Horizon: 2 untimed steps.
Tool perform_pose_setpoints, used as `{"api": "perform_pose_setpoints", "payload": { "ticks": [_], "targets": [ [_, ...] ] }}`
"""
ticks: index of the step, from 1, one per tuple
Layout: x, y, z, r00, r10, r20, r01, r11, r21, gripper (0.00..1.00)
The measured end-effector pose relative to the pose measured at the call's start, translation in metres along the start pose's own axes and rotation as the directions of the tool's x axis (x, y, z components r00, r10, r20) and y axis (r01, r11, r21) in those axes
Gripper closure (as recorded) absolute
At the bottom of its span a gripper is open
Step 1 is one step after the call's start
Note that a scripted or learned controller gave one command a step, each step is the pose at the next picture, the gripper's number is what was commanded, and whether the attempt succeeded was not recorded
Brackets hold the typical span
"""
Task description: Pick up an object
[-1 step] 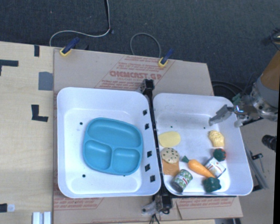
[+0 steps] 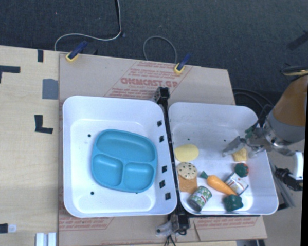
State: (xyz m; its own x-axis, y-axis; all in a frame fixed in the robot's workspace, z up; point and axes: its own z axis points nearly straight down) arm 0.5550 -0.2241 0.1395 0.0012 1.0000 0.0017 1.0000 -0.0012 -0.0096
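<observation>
The gripper's point(image 2: 240, 148) two fingers are spread apart, holding nothing, low over the right bin point(image 2: 206, 115) near its right wall. A small yellow block point(image 2: 240, 156) lies just beside the fingertips. Below it sit a small red-lidded jar point(image 2: 238, 180), a toy carrot point(image 2: 219, 184), a green toy vegetable point(image 2: 232, 202), a tin can point(image 2: 200, 197), a cookie point(image 2: 186, 171) and a pale yellow disc point(image 2: 186, 152). The left bin point(image 2: 77, 116) holds a blue divided plate point(image 2: 124, 160).

A small pale-yellow toy block point(image 2: 240, 156) lies near the right wall of the right white plastic bin point(image 2: 216, 114), just above a red-capped little bottle point(image 2: 237, 179).
</observation>
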Motion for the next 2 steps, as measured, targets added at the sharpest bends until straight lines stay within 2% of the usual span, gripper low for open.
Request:
{"api": "perform_pose_setpoints", "payload": {
  "ticks": [1, 2],
  "targets": [
    [0.006, -0.028, 0.027, 1.000, -0.002, 0.001, 0.002, 1.000, -0.005, 0.00],
    [0.020, 0.011, 0.055, 1.000, -0.004, 0.004, 0.004, 1.000, -0.010, 0.00]
  ]
}}
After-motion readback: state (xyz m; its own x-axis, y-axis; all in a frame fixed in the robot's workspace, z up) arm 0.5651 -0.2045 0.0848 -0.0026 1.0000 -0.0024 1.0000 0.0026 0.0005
